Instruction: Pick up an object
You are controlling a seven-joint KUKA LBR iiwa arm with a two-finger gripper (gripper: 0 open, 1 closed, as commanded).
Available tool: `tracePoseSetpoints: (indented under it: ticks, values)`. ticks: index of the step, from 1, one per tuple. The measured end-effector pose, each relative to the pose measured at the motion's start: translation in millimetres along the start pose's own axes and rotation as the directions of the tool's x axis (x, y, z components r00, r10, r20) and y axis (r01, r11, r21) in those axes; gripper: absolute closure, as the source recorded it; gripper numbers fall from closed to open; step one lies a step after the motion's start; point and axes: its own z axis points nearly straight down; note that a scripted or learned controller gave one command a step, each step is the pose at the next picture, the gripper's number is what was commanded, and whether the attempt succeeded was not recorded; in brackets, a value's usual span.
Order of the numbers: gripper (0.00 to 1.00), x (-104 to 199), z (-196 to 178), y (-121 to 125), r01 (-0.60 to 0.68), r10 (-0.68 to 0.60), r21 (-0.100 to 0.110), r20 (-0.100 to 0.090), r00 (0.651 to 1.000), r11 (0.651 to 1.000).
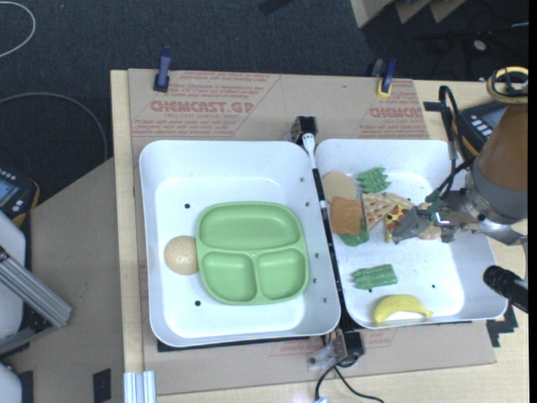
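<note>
Smooth, slightly glossy white plastic in both bins (159,250). Matt green moulded plastic in the sectioned tray (252,252) inside the left bin. Glossy yellow plastic on the toy banana (399,309), right of the tray. Printed brown cardboard over the counter (210,99). Dull grey metal on the hand (419,222), beyond the banana.

Dark blue-grey carpet (210,23) surrounds the brown-papered tabletop (252,107), with white cables (17,23) trailing at upper left.
</note>
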Motion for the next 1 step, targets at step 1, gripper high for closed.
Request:
tracePoseSetpoints:
  ticks: [1]
  values:
    - [0.00,60.8,-109.1,-5.3,0.008,-0.008,-0.014,-0.001,1.000,1.000]
